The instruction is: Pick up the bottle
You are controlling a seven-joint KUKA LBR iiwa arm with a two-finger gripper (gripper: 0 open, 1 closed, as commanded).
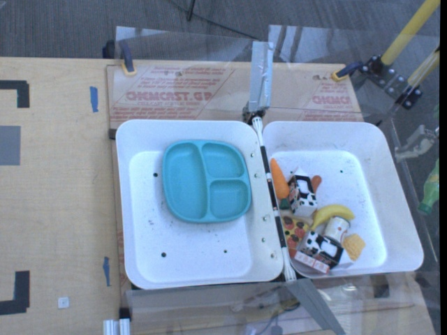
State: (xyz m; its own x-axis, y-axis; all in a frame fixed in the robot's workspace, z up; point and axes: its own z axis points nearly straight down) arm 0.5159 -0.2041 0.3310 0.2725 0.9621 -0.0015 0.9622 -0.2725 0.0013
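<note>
Camera view, looking down at a slant.

Two white bins sit side by side on the surface. The left bin (140, 257) holds a teal divided plate (207, 180), lying flat toward the bin's rear centre, with three compartments facing up.

The right bin (380, 187) has a heap of small items crowded against its left wall and front corner. From the rear: an orange carrot (278, 176) beside the wall, then a black-and-white patterned carton (304, 192) just to its right. A yellow banana (332, 213) curves over the middle of the heap.

The bottle (337, 227) looks to be the small white container with a red label, tucked right under the banana and touching it. It lies tilted among the other items, and its shape is too small to read with confidence. A second black-and-white patterned box (321, 247) lies in front of it, and a yellow-orange piece (355, 244) to its right.

Tool state: cannot tell.

Yellow rods (419, 16) with clamps stand past the right bin's rear corner.
</note>
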